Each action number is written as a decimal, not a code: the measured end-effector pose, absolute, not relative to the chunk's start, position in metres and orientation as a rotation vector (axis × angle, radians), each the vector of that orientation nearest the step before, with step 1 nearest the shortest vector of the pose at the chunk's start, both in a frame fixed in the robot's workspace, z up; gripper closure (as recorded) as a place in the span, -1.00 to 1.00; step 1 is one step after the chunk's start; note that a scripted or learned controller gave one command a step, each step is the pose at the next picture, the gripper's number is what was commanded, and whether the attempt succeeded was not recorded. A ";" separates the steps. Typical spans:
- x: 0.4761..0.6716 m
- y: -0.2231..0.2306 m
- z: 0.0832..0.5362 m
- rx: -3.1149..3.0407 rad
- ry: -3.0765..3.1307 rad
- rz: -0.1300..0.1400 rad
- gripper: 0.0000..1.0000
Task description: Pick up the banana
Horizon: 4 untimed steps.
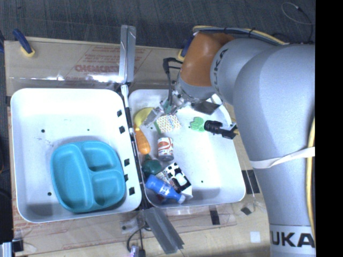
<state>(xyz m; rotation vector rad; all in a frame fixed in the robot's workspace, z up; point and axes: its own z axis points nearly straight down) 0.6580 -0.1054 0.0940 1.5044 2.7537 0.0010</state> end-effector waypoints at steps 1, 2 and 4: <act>0.659 -0.105 0.105 1.497 2.754 0.002 1.00; 0.615 -0.067 0.193 1.636 2.680 0.000 1.00; 0.634 -0.095 0.098 1.726 2.611 0.010 -1.00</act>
